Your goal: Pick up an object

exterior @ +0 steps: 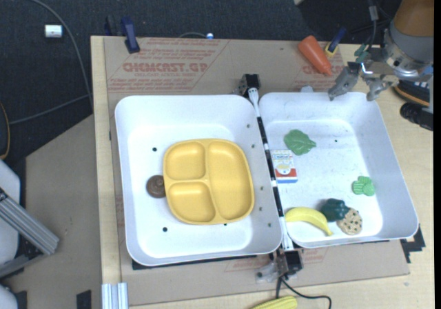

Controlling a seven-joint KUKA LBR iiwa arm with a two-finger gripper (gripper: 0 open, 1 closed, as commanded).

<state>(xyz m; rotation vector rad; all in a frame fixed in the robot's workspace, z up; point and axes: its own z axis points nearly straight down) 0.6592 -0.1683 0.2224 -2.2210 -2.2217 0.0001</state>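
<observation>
My gripper (358,87) hangs open above the far edge of the right bin (389,156), with nothing between its fingers. Down in that bin lie a green leaf-shaped piece (299,141), a small red, white and blue carton (283,166), a light green piece (363,187), a yellow banana (309,220), a dark green piece (335,209) and a speckled cookie (351,221). All of them rest nearer the camera than the gripper. A yellow divided plate (207,181) fills the middle of the left bin (138,135), and a brown disc (156,186) pokes out from its left side.
An orange carrot-like toy (315,55) lies on the brown board behind the right bin, left of the gripper. A black clamp (251,84) sits where the two bins meet at the back. A blue clip (129,35) stands at the board's far left corner.
</observation>
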